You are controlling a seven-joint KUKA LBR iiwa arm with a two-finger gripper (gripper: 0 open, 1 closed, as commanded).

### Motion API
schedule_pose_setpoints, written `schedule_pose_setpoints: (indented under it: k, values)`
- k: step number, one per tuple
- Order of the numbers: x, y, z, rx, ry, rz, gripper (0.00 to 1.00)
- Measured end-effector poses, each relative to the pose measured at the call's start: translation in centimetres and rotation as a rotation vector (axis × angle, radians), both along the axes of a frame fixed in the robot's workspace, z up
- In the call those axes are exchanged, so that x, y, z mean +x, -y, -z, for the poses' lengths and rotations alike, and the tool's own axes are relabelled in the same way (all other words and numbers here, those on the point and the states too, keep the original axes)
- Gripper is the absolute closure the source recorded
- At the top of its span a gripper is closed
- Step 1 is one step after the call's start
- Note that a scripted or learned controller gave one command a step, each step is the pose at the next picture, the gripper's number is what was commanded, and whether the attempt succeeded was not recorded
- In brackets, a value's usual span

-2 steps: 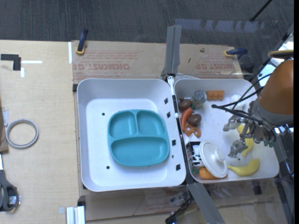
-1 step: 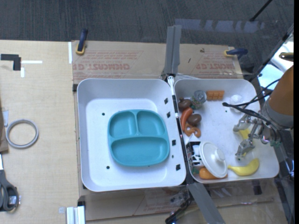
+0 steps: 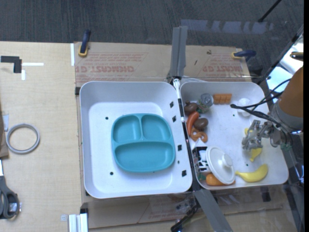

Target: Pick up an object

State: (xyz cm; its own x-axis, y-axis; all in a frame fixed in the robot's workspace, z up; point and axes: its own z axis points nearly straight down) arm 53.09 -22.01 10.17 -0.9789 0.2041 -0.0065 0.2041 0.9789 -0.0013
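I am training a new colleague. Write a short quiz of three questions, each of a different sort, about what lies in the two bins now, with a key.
1. True or false: the teal divided plate lies in the left bin.
2. Multiple choice: the banana lies in the right bin at its
A. far left corner
B. near right corner
C. centre
3. Fill in: the gripper is above the ____ bin.

Key
1. True.
2. B.
3. Right; it is near that bin's right side, above a small yellow object.
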Motion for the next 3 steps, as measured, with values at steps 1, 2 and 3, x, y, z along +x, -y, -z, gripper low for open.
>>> schedule_pose_setpoints:
  k: [1, 2, 3]
  values:
    - [-2.9, -2.6, 1.0, 0.003, -0.005, 0.156, 1.00]
    - [-1.0, -10.9, -2.4, 0.004, -0.004, 0.324, 1.00]
    - [-4.6, -5.3, -4.3, -0.005, 0.019, -0.052, 1.00]
